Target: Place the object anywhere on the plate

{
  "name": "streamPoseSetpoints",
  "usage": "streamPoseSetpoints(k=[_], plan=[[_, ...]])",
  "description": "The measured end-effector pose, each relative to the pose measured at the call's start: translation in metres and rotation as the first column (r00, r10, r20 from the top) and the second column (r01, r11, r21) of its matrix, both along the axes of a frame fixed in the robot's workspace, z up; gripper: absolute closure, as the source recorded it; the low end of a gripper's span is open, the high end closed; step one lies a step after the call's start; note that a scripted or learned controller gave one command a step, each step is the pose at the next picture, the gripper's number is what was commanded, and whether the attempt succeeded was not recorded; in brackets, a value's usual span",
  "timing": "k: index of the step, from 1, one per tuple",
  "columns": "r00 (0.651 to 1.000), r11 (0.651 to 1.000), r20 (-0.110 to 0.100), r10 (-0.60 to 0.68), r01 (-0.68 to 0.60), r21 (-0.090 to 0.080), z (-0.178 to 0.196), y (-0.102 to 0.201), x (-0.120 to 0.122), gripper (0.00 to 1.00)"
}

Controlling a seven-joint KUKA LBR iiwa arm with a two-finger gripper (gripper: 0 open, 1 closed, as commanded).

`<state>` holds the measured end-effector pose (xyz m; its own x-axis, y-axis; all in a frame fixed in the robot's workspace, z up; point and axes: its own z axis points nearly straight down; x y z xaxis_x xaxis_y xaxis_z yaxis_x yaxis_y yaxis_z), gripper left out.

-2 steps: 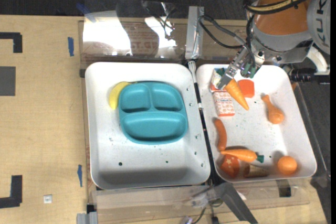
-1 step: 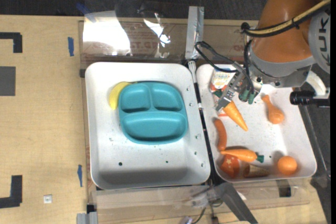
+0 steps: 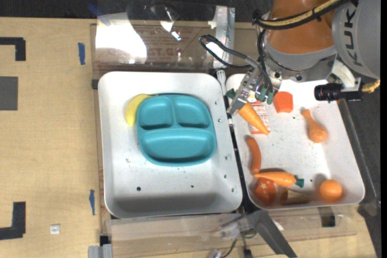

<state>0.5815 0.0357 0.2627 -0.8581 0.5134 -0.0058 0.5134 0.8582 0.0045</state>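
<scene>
A teal divided plate (image 3: 175, 128) lies in the left white bin (image 3: 115, 184). My gripper (image 3: 243, 95) hangs over the left edge of the right bin (image 3: 347, 157), just past the wall between the bins. Its fingers are shut on the thick end of a small orange carrot cone (image 3: 255, 119). The cone points down and to the right, over the right bin's floor. The plate is to the left of the gripper, beyond the dividing wall.
A yellow piece (image 3: 133, 107) pokes out from under the plate's left rim. The right bin holds an orange-red block (image 3: 283, 101), an orange gourd shape (image 3: 314, 127), a red chili (image 3: 255, 154), a leafy carrot (image 3: 277, 178), a tomato (image 3: 264, 191) and an orange ball (image 3: 330, 190).
</scene>
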Motion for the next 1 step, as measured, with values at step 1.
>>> streamPoseSetpoints(k=[1], plan=[[0.998, 0.998, -0.001, -0.059, 0.059, 0.002, 0.01, 0.0509, 0.0195, 1.0]])
